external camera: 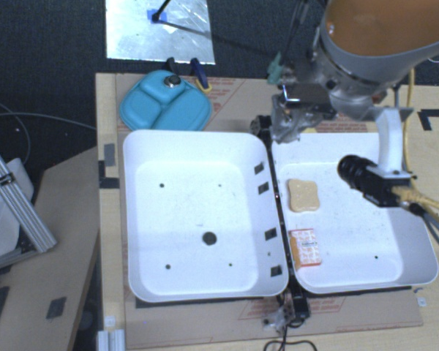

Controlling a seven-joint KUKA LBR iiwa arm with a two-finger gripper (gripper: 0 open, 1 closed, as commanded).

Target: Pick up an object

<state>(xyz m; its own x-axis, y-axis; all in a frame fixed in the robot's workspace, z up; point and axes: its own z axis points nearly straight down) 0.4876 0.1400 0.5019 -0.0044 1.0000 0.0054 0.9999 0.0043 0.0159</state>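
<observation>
In the right bin (pixel 413 258) a tan bread-like slice (pixel 304 194) lies near the left wall. Closer to the front of that bin rests a small orange and white packet (pixel 305 246). A small dark round piece (pixel 209 238) sits on the floor of the left bin (pixel 143 196). The arm comes in from the top right, with its orange band large in the view. Its gripper (pixel 288 123) hangs over the far left corner of the right bin, beyond the slice and apart from it. Nothing shows between the gripper's tips.
A black cylinder (pixel 364 177) on a white bracket (pixel 390 143), with yellow cables, hangs over the right part of the right bin. A blue compartment tray (pixel 164 102) lies behind the left bin. A metal sheet (pixel 159 18) lies farther back.
</observation>
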